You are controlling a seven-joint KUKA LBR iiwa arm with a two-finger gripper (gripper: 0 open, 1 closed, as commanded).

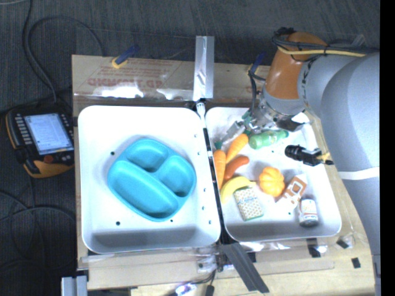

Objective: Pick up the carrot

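Bench with two white bins, right bin (pixel 330 227) stocked, arm over its far end.

Near edge: small box (pixel 248 203), jar (pixel 307 211). Midway: carrot (pixel 234 145), long axis slanting from the divider up-right toward the gripper (pixel 249 125), which hovers just beyond its upper end. Finger state: cannot tell.

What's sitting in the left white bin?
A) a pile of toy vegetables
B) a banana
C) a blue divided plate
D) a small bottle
C: the blue divided plate lies alone in the left bin, while the toy food, such as the carrot, is in the right bin.
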